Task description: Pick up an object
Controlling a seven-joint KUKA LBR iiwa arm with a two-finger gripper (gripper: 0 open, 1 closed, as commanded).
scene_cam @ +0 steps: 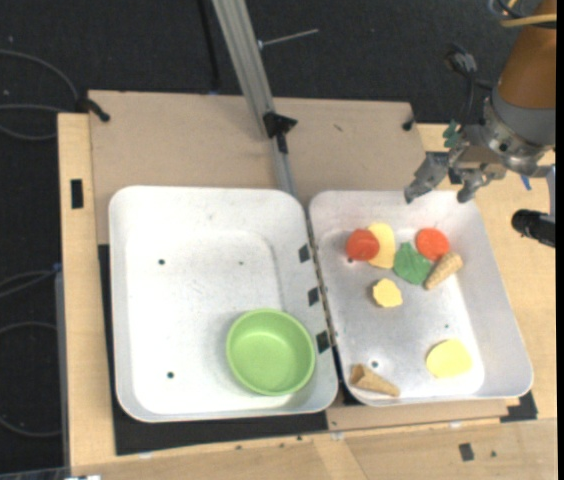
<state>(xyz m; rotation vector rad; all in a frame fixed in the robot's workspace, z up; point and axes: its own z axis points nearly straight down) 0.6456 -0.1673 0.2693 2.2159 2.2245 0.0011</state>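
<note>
My gripper point(444, 188) hangs over the far edge of the right bin point(492, 308), open, with nothing between its fingers. Below it in that bin lie a red ball point(363, 245), a pale yellow piece point(382, 238), an orange-red ball point(431, 242), a green piece point(411, 267) and a tan cone-like piece point(443, 269). Further forward are a small yellow piece point(387, 293), a yellow disc point(449, 358) and another tan cone point(373, 379). The gripper is apart from all of them.
The left bin point(162, 238) holds a green bowl point(270, 351) near its front right corner. A slanted metal post point(246, 58) rises behind the bins. Dark cables lie on the floor at the left.
</note>
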